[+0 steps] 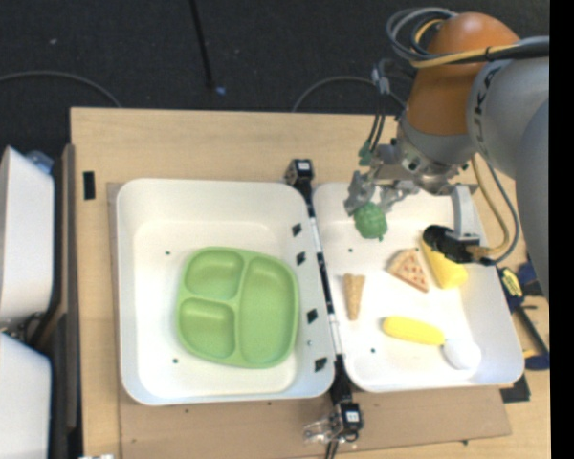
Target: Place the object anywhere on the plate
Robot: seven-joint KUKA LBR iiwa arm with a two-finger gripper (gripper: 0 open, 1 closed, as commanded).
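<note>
Gripper (371, 202) hangs over the right bin (488, 366), fingers closed around a green toy (370, 223). The green plate (237, 306), with 3 compartments, sits in the left bin (143, 218). Pizza slice (410, 270) and banana (413, 331) lie nearby.

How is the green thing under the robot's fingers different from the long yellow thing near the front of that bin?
The green piece is small, lumpy and rounded; the yellow piece is long, smooth and lying flat. The green one sits at the gripper, near the bin's back; the yellow one lies apart near the front. Both are in the right bin.
</note>
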